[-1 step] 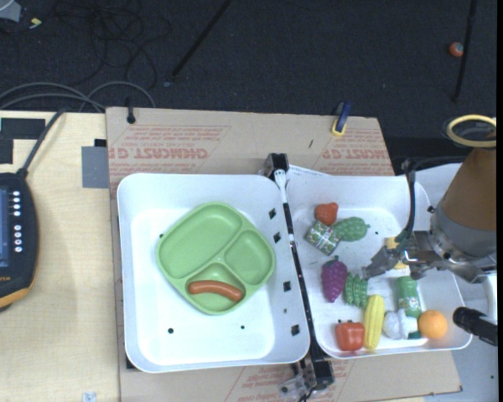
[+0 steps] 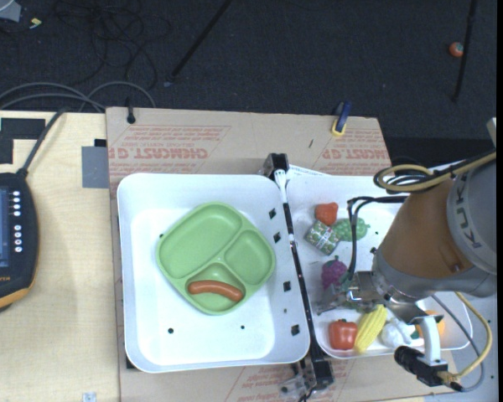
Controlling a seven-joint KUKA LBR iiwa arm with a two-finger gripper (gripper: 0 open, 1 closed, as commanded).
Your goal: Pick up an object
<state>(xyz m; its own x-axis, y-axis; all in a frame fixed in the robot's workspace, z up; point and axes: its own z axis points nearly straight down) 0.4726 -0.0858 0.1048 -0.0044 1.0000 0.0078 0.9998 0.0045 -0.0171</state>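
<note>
corn cob point(image 2: 370, 327) beside red tomato point(image 2: 343, 334)

Two bins point(image 2: 138, 325); one plate point(image 2: 210, 245)

The KUKA iiwa arm point(image 2: 440, 233) reaches in from the right side of the camera view, bent low over the bench. Its orange band faces the camera, wide and rounded, with grey casing to its right bearing dark lettering. Black and yellow cables loop over the top of the wrist. Below the band, the gripper point(image 2: 362, 296) points down and leftward.
</note>
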